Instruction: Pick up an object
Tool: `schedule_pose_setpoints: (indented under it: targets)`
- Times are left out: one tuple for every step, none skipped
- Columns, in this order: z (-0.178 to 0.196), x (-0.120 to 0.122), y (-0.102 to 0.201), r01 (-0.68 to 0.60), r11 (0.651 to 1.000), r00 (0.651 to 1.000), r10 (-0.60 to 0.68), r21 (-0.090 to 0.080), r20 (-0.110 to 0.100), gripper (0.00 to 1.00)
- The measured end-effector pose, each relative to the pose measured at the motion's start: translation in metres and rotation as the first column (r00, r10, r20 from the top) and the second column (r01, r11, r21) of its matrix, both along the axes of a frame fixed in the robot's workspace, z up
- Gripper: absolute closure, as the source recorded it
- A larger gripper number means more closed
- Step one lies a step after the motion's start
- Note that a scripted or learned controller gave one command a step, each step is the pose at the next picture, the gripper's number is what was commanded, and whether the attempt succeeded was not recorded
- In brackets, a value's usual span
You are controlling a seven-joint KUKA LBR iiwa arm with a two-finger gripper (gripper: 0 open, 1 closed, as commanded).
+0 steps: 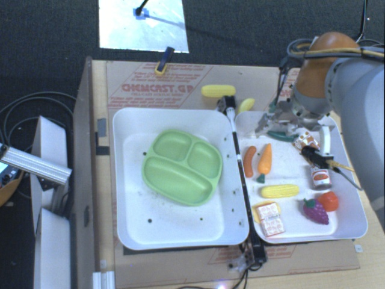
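Big grey arm (355, 86) sweeping in from the right, orange band (322, 65) bright above the wrist. Down at its tip, gripper (278, 120) low over the far end of the right bin (355, 218); open or closed, impossible to tell from up here, tip too small and dark to read.

Off to the gripper's left, the left bin (129, 221), touching the right bin along the middle seam. Inside it, well apart from the gripper, a green divided plate (180, 167), lying flat, three compartments.

Now the toys in the right bin, all on the near side of the gripper. Closest to it, near and slightly to its left: orange carrot (264, 159), with a red-orange sausage (249, 161) just beside that, farther left. To the gripper's right, a small packet (305, 141) and a red-labelled bottle (320, 177) near the arm. Farther toward the near edge: yellow corn cob (279, 191), then purple grapes (316, 212) touching a red tomato (329, 201), and a pale cracker block (271, 217) nearest the front rim.

Beyond the gripper and to its left, outside the bins on the cardboard (180, 83): a yellow banana-like piece (218, 91), and a second small yellow piece (245, 105) at the bin's far rim.

Nothing visibly between the fingers.
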State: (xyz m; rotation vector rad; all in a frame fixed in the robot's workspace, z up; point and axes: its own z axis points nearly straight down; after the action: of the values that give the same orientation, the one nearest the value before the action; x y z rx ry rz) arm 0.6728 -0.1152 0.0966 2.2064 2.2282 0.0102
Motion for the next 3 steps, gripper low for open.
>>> schedule_pose_setpoints:
  targets:
    - [0.006,-0.052,0.024,0.008,1.000,1.000,-0.008,0.001,-0.011,0.00]
    - [0.017,-0.049,0.023,0.008,1.000,1.000,-0.008,-0.001,-0.004,1.00]
    - [0.016,-0.049,0.023,0.008,1.000,1.000,-0.008,-0.001,-0.005,0.00]
